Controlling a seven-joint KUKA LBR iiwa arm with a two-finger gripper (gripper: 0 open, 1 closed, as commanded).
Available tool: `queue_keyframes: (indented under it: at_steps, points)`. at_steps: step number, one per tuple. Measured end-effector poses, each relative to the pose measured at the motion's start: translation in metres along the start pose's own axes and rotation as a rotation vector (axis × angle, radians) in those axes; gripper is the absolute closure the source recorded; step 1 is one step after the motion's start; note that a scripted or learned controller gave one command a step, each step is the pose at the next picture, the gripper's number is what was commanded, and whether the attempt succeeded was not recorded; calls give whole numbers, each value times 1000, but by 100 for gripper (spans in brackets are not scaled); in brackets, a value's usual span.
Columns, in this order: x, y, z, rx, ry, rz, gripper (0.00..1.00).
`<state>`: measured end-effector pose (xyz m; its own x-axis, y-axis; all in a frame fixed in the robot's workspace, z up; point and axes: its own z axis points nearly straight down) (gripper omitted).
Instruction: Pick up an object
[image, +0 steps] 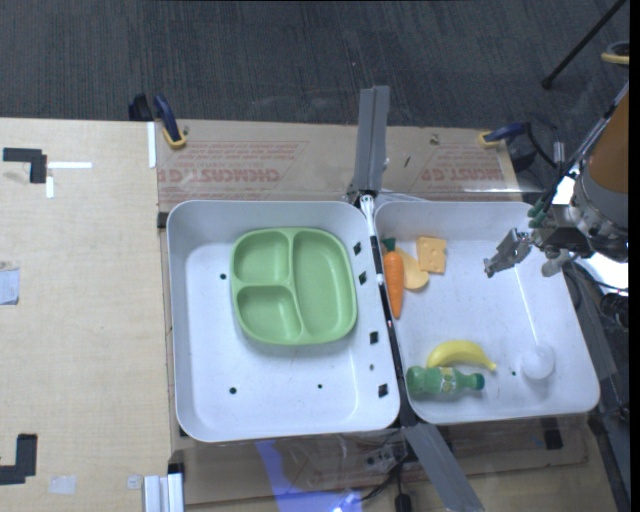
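Observation:
The right bin (560, 400) holds an orange carrot (394, 282) against its left wall, a yellow cheese wedge (431, 254) beside it, a pale round piece (415, 279) under the wedge, a banana (460, 353), a green bottle (444, 380) lying on its side, and a white ball (538, 363). My gripper (527, 252) hangs over the upper right part of this bin, open, with nothing between its fingers. It is well right of the cheese and above the ball.
The left bin (200, 400) carries a green divided plate (294, 286). A grey divider bar (372, 140) runs between the bins at the back. Blue clamps (165, 118) hold the cardboard behind. A tripod leg (585, 45) stands at the far right.

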<state>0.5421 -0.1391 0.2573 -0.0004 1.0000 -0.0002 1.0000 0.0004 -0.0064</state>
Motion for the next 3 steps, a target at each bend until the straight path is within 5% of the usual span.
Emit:
queue_keyframes:
  at_steps: [1, 2, 3]
  points:
    - [25, 26, 16, -1, 0, -123, 0]
    - [36, -7, 112, -1, 1, -132, 0]
    - [34, -39, 169, -2, 1, -211, 0]
